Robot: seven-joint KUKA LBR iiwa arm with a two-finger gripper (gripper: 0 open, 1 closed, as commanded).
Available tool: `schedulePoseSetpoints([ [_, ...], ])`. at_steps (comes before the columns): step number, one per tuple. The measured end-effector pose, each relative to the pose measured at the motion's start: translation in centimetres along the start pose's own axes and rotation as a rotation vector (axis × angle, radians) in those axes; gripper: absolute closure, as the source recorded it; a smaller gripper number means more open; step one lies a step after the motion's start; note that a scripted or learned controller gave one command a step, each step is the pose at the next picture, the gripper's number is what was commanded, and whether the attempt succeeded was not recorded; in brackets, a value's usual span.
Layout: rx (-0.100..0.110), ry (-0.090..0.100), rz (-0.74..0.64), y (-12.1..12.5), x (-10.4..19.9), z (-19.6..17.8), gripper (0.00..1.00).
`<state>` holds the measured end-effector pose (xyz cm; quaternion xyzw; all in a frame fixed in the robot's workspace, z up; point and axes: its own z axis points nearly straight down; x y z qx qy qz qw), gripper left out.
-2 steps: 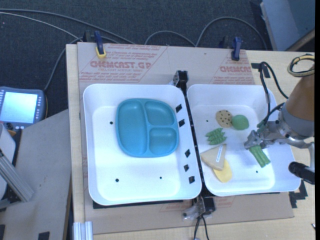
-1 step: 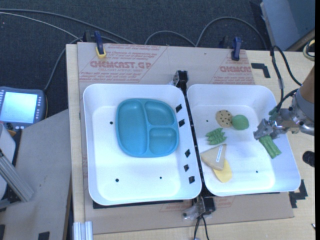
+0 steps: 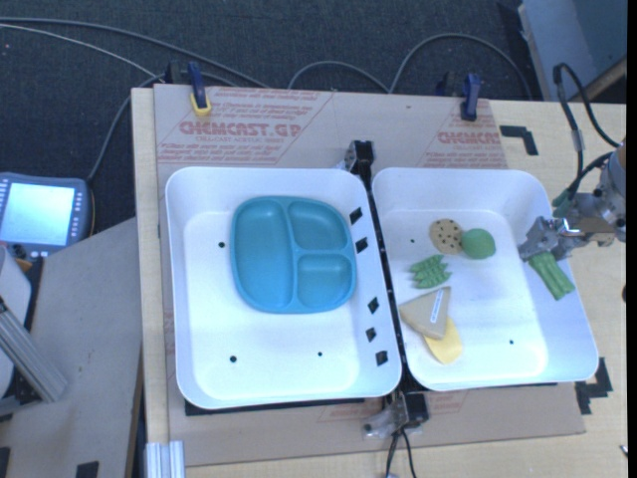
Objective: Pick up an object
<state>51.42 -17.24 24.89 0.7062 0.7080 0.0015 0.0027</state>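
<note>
The gripper [image 3: 546,239] sits at the right bin's [image 3: 498,182] far wall, low over a long green ridged plastic stick [image 3: 551,275], probably because that piece lies nearest; whether it grips cannot be told. A round green ball [image 3: 478,243], speckled tan cookie [image 3: 446,234], leafy green piece [image 3: 429,271] and pale wedge [image 3: 428,310] lie loose mid-bin, while the smooth blue divided tray [image 3: 294,254] rests in the left bin [image 3: 199,297].

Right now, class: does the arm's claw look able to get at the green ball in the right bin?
Probably yes. The claw hovers at the right bin's right wall, and the green ball lies uncovered, with only a cookie beside it on the far side.
</note>
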Motion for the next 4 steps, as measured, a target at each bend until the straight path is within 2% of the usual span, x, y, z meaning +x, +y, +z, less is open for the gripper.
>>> schedulePoseSetpoints([
  [2, 0.008, 0.005, -0.003, 0.6, 9.3, 0.1, 1.00],
  [4, 0.005, 0.004, -0.005, 3.8, 21.2, 1.4, 1.00],
])
